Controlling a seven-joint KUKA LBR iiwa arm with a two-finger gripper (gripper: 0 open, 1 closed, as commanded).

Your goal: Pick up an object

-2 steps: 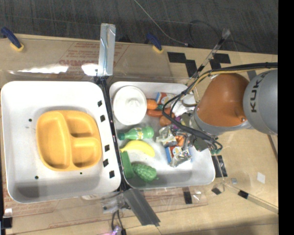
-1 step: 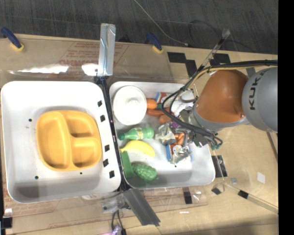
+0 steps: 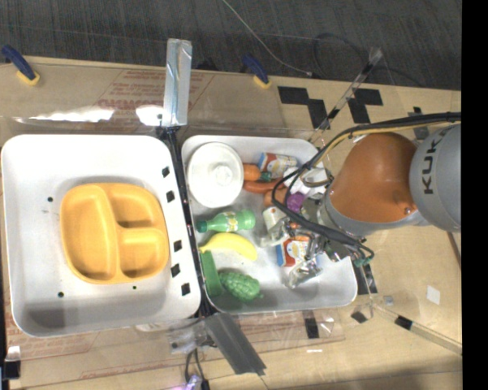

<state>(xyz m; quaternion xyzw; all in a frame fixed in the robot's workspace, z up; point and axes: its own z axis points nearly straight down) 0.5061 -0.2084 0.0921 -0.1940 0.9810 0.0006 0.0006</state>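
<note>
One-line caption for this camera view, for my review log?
Arm reaches into the right bin of toy food; yellow tray sits in the left bin.

You're looking at robotics lab setup: KUKA arm (image 3: 390, 181) over cardboard-covered surface (image 3: 105, 96), two white bins (image 3: 16, 218) taped in place, clamps (image 3: 20, 63) on edge, loose cables (image 3: 252, 31) across dark carpet (image 3: 81, 10), toy food (image 3: 227, 246) as test objects.
</note>
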